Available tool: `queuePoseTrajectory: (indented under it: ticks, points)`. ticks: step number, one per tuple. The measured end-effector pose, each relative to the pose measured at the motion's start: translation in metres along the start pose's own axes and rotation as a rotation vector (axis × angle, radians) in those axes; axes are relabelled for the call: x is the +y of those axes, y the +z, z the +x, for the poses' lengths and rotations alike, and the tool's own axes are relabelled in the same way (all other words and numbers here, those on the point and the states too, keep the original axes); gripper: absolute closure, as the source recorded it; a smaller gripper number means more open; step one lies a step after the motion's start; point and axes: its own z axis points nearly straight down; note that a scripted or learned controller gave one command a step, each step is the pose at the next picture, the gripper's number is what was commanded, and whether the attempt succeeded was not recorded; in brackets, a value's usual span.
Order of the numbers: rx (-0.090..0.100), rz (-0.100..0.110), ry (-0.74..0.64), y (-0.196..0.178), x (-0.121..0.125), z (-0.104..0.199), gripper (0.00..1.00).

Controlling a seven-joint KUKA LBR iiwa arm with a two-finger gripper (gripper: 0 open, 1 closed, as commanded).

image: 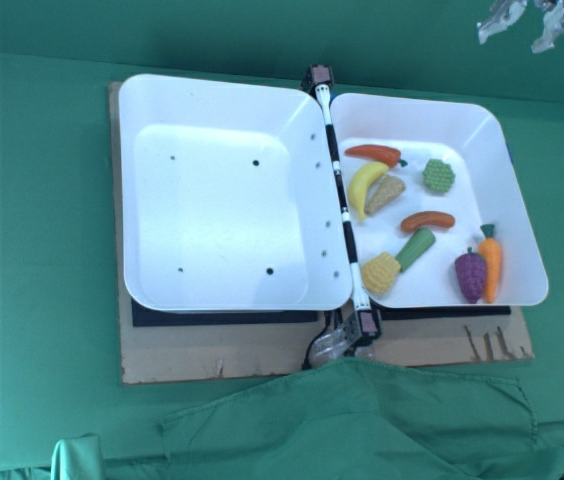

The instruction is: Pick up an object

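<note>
My gripper (525,28) hangs at the top right, above and behind the right bin (522,218), open with nothing between its fingers. The right bin holds toy food: a red chilli (373,153), a yellow banana (365,186), a tan piece (386,192) beside it, a green bumpy fruit (439,176), a red sausage (428,221), a corn cob with a green stalk (395,261), purple grapes (470,275) and an orange carrot (491,261).
The left bin (224,200) lies beside the right one, joined by a black-and-white divider (339,193). Both rest on a cardboard sheet (212,353). Crumpled green cloth (362,423) covers the front.
</note>
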Motion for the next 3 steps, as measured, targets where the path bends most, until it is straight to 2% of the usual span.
queuePoseTrajectory:
  ticks: [1,2,3]
  points:
    - [0.007,0.009,-0.001,-0.004,-0.022,0.000,0.00]
    - [0.007,0.016,0.000,0.061,-0.038,0.000,0.00]
    - [0.003,0.001,0.002,0.043,-0.036,-0.001,1.00]
